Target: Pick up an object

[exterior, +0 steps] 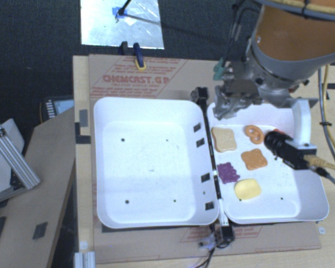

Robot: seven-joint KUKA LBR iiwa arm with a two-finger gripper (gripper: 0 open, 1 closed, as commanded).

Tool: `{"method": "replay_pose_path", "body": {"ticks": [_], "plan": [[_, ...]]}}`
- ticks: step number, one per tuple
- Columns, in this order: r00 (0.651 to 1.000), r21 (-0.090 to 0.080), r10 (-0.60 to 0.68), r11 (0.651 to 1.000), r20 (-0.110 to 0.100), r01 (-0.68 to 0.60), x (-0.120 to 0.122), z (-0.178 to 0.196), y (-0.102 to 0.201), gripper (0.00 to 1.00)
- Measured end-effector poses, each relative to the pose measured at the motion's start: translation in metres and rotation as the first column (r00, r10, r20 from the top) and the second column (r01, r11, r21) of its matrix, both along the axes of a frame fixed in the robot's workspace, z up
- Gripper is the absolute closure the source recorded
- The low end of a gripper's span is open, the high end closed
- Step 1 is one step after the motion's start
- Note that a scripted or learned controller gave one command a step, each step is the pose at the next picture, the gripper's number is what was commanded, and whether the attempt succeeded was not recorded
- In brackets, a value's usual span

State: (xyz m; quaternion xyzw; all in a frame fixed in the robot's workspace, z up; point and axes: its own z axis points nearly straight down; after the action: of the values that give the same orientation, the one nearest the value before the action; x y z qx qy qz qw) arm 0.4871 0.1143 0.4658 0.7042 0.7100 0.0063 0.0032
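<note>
My end effector [228, 106], whose state I cannot tell, hangs over the right bin's [307, 205] far left corner, and the toast slice [224, 139] lies just nearer, its long axis running far-to-near.

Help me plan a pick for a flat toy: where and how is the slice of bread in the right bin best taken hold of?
The bread slice lies flat on the floor of the right bin, so a descent from straight above looks best, with the fingers closing across its narrower width. Its left edge runs close to the bin wall, so pinching its top and bottom edges may give more room. The pretzel and the purple grapes lie apart from it.
</note>
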Motion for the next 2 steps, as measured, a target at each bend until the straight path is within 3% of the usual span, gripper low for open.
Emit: {"method": "replay_pose_path", "body": {"ticks": [1, 2], "plan": [[1.0, -0.001, 0.002, 1.0, -0.009, -0.002, -0.001, 0.027, 0.06, 1.0], [1.0, -0.005, -0.001, 1.0, -0.016, 0.001, -0.001, -0.032, 0.097, 1.0]]}}
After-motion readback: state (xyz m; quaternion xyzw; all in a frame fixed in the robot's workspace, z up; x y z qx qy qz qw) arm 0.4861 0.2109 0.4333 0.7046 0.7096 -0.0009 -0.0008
